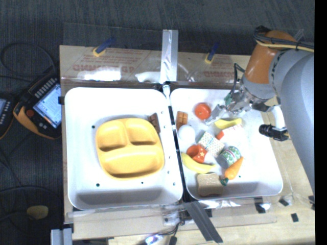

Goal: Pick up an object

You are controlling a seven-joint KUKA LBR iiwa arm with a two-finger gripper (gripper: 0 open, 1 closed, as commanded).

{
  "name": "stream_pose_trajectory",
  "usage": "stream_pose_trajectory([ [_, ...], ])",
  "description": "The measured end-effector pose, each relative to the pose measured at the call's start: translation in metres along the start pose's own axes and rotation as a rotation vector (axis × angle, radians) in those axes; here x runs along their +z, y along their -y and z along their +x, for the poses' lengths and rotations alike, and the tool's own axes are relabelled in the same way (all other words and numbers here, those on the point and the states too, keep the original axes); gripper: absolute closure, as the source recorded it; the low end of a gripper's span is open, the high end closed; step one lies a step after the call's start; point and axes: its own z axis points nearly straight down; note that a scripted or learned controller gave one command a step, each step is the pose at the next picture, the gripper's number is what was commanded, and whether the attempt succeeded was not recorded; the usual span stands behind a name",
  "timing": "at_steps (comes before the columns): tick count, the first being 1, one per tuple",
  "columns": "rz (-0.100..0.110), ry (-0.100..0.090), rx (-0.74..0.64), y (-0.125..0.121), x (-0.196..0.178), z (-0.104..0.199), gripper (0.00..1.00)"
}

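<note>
Just below end effector (pixel 231 105): banana (pixel 228 122).

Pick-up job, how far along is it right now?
Nothing looks picked yet. The gripper sits low in the right bin, near the yellow piece and orange-red ball; no object shows lifted. Grasping and lifting remain. The yellow tray lies in the left bin.

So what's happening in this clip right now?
A grey arm with an orange band reaches in from the right, its tool hanging over the far side of the right bin. That bin holds a jumble of toy food: a red tomato, a banana, a carrot, a white egg and a slice of bread. The left bin holds a yellow divided tray. Nothing is visibly lifted yet.
</note>
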Motion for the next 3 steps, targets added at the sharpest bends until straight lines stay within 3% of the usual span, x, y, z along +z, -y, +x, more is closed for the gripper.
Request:
stream_pose_trajectory([
  [1, -0.047, 0.02, -0.112, 0.068, -0.001, 0.043, 0.0],
  [2, -0.055, 0.022, -0.111, 0.066, -0.013, 0.043, 1.0],
  [3, -0.039, 0.01, 0.126, 0.031, -0.102, 0.12, 1.0],
])
